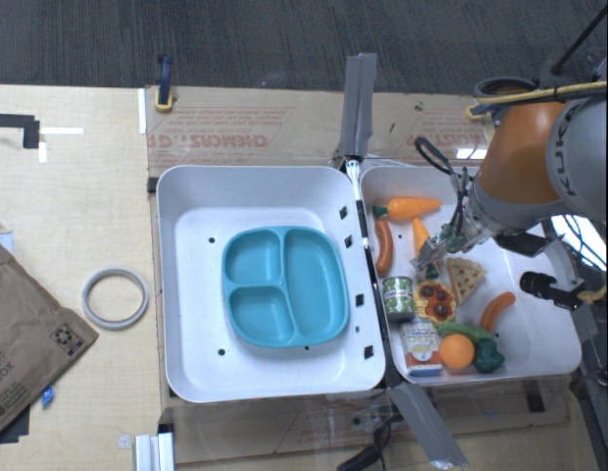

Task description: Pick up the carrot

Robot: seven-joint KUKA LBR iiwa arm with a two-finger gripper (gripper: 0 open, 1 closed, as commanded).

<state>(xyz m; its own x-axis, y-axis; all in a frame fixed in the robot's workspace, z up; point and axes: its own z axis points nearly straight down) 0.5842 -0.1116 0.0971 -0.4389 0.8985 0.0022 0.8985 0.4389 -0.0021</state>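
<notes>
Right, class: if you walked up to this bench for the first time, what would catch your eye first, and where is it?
The teal divided plate in the middle of the left bin stands out most. Next comes the heap of toy food in the right bin, with the carrot near its far edge. The grey and orange arm reaches in from the right, its gripper low over the food.

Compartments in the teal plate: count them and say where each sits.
3. The plate lies in the left bin: one compartment at its upper left, one at its lower left, one long one down its right side.
</notes>
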